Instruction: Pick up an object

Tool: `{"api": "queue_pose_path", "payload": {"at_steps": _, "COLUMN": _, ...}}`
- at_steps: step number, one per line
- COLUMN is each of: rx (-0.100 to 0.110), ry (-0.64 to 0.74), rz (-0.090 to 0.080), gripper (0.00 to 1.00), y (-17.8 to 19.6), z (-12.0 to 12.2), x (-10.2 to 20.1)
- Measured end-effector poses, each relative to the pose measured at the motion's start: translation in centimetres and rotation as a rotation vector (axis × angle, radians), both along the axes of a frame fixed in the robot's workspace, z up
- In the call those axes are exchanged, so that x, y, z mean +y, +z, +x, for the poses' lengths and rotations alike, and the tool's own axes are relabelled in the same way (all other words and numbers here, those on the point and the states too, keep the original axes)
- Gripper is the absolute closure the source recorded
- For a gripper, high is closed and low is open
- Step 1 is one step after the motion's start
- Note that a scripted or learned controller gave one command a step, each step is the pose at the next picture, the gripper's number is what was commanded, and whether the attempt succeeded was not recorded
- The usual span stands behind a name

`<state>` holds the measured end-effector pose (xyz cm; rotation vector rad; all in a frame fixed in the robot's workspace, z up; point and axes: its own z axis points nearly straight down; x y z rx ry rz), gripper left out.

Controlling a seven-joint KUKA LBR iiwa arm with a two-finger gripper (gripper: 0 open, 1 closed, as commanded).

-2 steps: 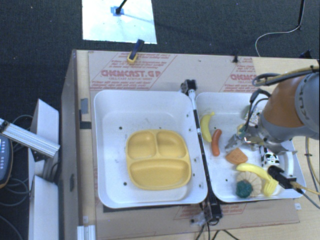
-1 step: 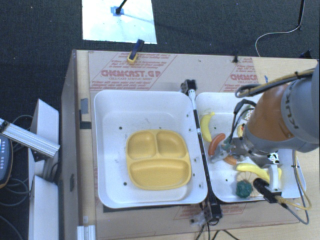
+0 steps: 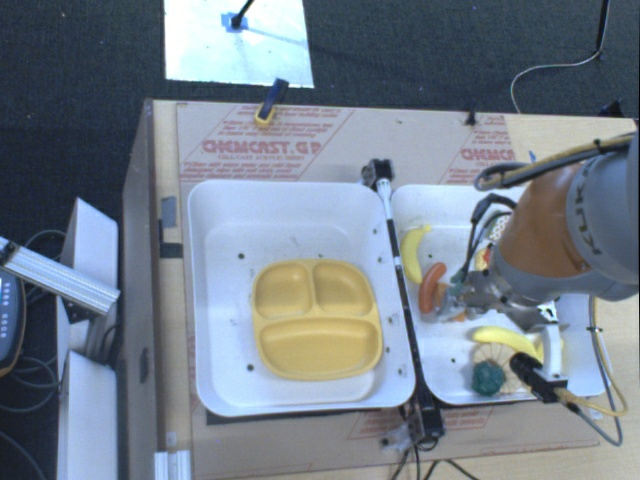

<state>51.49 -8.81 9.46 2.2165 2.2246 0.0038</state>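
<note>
Left bin [image 3: 215, 268]: yellow divided tray [image 3: 317, 319], lying flat. Right bin [image 3: 450, 200]: two bananas [image 3: 412, 250] [image 3: 508, 340], an orange sausage [image 3: 432, 286], a green ball [image 3: 488, 377] near the front wall. Gripper [image 3: 458, 303] low beside the sausage; finger state cannot be told. Worktop [image 3: 330, 143] pale brown with red lettering; dark carpet [image 3: 80, 58] beyond.

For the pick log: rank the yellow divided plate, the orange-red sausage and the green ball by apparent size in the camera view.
1. yellow divided plate, by far the largest
2. orange-red sausage
3. green ball, close to the sausage in apparent size, so that order is unsure
</note>
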Motion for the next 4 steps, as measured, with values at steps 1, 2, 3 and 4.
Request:
{"api": "queue_pose_path", "payload": {"at_steps": 1, "rx": -0.002, "ry": 0.001, "rz": 0.0, "gripper": 1.0, "y": 9.1, "z": 6.7, "x": 5.7}}
{"api": "queue_pose_path", "payload": {"at_steps": 2, "rx": -0.001, "ry": 0.001, "rz": -0.001, "gripper": 1.0, "y": 12.1, "z": 7.9, "x": 7.5}}
{"api": "queue_pose_path", "payload": {"at_steps": 3, "rx": 0.0, "ry": -0.002, "rz": -0.002, "gripper": 1.0, "y": 12.5, "z": 8.0, "x": 2.0}}
{"api": "queue_pose_path", "payload": {"at_steps": 4, "rx": 0.003, "ry": -0.003, "rz": -0.002, "gripper": 1.0, "y": 8.5, "z": 4.8, "x": -2.0}}
